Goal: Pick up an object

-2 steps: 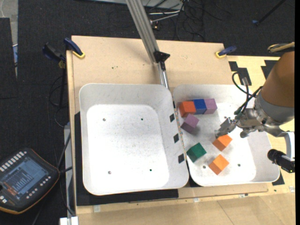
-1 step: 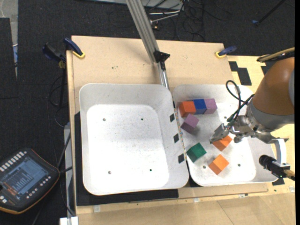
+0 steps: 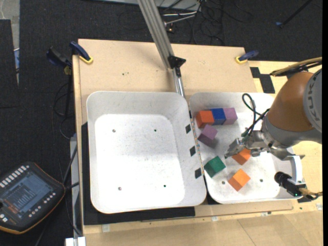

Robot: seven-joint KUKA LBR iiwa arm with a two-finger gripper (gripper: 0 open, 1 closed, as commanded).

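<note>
Gripper (image 3: 241,148) low in right bin (image 3: 256,192), over an orange block (image 3: 241,157) near bin centre. Can't tell how the fingers stand or whether they grip it. Risk: corner-only contact, block slips or tips out; green block (image 3: 214,165) at 8 o'clock could get nudged. Target is a small orange cube, matte, tilted, partly hidden.

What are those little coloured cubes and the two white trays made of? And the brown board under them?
The small coloured cubes, like the green one, look like painted wood or foam: matte, sharp-edged; I can't tell which. The shallow white bins look like moulded plastic: smooth, rounded corners, faintly speckled. The tan bench board looks like fibreboard: flat, dull, grainless.
</note>
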